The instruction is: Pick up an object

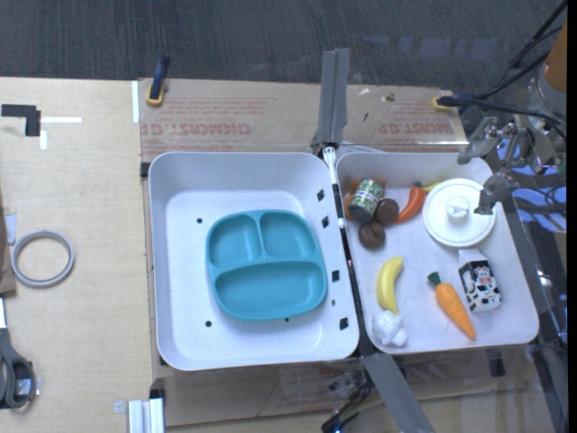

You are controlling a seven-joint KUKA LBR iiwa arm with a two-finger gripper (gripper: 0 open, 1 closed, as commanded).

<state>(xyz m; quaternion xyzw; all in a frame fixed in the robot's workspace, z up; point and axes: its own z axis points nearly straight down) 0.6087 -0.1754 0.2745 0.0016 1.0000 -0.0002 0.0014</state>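
Tool [494,180] hovering at two o'clock over the right bin [527,325], beside the white lid [459,213]; cannot tell its state. In that bin: can [366,198] at ten, banana [389,282] at seven, carrot [453,308] and milk carton [480,285] at five. Left bin [171,269]: teal plate [266,265], centred.

Red mirrored lettering is showing on the cardboard sheet [270,120] behind the bins, but it is not legible. No other text is reading clearly.

The arm [550,70] is cut off by the right edge, and scissors [13,377] by the left.
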